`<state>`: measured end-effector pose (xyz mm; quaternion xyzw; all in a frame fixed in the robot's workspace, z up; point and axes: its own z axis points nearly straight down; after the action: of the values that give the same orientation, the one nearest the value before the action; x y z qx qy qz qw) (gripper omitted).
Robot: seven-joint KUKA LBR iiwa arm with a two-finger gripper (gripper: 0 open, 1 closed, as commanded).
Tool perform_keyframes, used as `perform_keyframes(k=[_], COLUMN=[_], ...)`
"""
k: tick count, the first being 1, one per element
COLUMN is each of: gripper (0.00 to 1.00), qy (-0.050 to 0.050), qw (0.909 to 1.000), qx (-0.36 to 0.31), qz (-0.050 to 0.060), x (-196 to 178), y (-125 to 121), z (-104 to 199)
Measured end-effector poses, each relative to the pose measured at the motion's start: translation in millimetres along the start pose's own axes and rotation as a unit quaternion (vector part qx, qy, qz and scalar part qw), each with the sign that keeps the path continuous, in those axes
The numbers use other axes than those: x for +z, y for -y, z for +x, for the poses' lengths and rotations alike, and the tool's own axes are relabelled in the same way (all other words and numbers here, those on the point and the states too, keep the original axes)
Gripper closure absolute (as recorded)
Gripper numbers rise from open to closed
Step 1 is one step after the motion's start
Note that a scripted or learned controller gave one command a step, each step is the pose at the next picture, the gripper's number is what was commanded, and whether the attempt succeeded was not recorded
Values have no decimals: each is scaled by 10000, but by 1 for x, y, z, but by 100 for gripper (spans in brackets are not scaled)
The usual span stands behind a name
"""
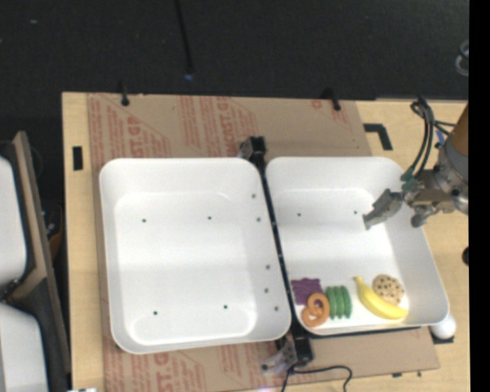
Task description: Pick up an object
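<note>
Along the near edge of the right bin (408, 243), toward the counter's (90, 137) near right corner, lie five small toy foods in a row: one purple piece (306, 288), one orange ring (316, 309) just in front of it, one green ridged piece (339, 300), one yellow banana (379, 302) and one brown cookie (386, 285) resting against the banana. Any of them could serve as the object to pick up. They look light, and probably stiff plastic or rubber, so slippery more than fragile. The banana seems the easiest hold, taken across its middle where it is narrowest; the ring and cookie lie flat and offer little edge. The left bin (114, 219) sits beside the right one, their walls touching. The end effector (380, 211) hovers over the right bin's far right part, well apart from the toys, with nothing between its fingers; whether they are spread or closed I cannot tell.
</note>
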<state>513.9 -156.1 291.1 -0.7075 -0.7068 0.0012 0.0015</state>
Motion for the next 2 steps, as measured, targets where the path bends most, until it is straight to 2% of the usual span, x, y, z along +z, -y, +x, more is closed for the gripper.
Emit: perform_keyframes(k=[1, 2], gripper=[0, 0], qy=[3, -1], qw=[10000, 10000], qx=[-3, -6], qz=[-24, 3], x=[-2, 56], y=[-1, -6], z=[0, 6])
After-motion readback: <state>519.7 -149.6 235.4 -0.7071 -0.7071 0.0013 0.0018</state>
